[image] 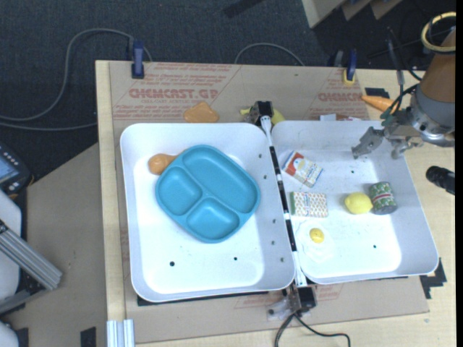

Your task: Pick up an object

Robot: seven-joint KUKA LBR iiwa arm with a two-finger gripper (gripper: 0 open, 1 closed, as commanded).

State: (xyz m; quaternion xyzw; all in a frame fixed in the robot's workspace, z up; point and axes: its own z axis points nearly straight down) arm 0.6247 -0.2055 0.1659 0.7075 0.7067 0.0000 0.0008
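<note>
My gripper hangs over the far right corner of the right bin. Its fingers are spread open with nothing between them. Below it in the same bin lie a green can and a yellow lemon, side by side and clear of the gripper. Further left are a red and white packet and a patterned packet. A small fried-egg toy lies near the front.
The left bin holds a blue divided plate with an orange item partly tucked at its left edge. On the bench behind the bins sit an orange piece and a carrot-like item.
</note>
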